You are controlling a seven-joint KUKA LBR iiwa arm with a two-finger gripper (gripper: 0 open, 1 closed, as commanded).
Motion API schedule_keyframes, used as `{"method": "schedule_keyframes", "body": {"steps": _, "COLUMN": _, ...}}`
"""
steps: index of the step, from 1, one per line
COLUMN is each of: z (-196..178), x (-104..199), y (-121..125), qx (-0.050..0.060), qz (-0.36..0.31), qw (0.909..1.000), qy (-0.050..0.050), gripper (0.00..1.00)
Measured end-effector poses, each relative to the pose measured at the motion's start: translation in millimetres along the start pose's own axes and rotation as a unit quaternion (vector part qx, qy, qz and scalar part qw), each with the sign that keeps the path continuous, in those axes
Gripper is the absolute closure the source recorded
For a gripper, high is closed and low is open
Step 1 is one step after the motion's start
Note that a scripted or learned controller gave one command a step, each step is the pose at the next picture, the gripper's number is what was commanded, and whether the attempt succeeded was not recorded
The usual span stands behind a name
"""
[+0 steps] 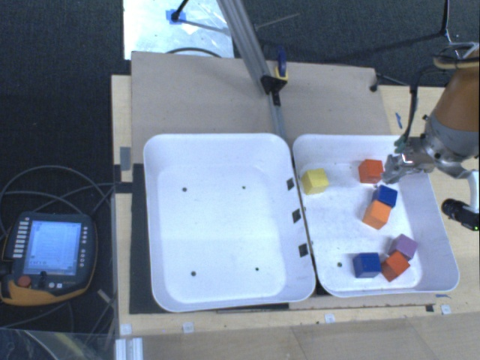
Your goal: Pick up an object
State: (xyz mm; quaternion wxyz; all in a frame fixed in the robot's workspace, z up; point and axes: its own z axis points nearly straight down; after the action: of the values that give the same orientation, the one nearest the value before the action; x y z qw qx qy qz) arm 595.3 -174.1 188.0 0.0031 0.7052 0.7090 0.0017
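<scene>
Pendant point(46, 257) on floor far left. Left bin point(217, 216) beside right bin point(431, 223). Right bin: yellow cube point(315, 181) near left wall, red cube point(370, 171) up top, blue cube point(386, 196) touching orange cube point(377, 214), blue/red/purple cluster at front. Gripper point(395, 169) low, just right of red cube; can't tell finger opening, nothing visibly held.

The gripper point(393, 169) hung low over the right bin point(431, 201), just beside an orange-red cube point(370, 171), with a yellow cube point(315, 181) further left and more blocks scattered below.
</scene>
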Motion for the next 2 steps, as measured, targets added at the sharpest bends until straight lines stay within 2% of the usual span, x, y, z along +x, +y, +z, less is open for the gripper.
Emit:
{"method": "schedule_keyframes", "body": {"steps": 1, "z": -56.4, "x": 1.0, "y": -7.6, "qx": -0.001, "qz": 0.000, "qw": 1.0000, "qy": 0.000, "gripper": 1.00}}
{"method": "schedule_keyframes", "body": {"steps": 2, "z": -83.9, "x": 0.8, "y": -6.1, "qx": 0.001, "qz": 0.000, "qw": 1.0000, "qy": 0.000, "gripper": 1.00}}
